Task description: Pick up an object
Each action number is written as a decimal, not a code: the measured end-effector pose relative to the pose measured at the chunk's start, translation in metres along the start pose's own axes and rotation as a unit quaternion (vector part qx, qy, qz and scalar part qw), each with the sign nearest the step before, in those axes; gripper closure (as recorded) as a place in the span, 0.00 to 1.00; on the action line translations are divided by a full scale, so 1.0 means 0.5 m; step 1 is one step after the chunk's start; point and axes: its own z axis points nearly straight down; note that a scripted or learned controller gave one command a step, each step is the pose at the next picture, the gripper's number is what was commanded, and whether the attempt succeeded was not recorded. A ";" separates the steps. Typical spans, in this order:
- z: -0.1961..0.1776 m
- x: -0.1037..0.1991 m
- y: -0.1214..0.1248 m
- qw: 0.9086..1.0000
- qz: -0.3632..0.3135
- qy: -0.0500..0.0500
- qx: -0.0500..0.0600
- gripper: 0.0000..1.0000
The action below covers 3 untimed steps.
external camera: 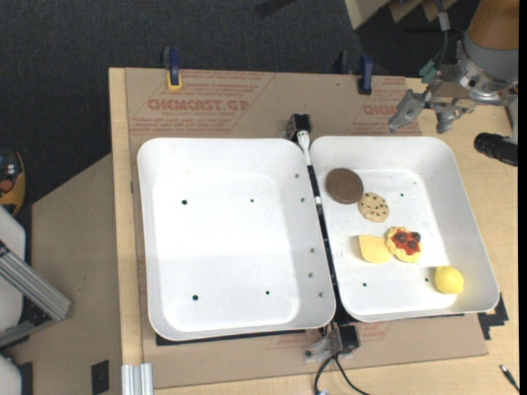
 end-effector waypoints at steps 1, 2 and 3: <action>0.197 -0.114 0.002 1.000 0.003 0.000 0.005 0.00; 0.354 0.013 0.008 1.000 -0.002 0.001 0.001 0.00; 0.344 0.059 -0.026 1.000 0.000 -0.001 -0.004 0.00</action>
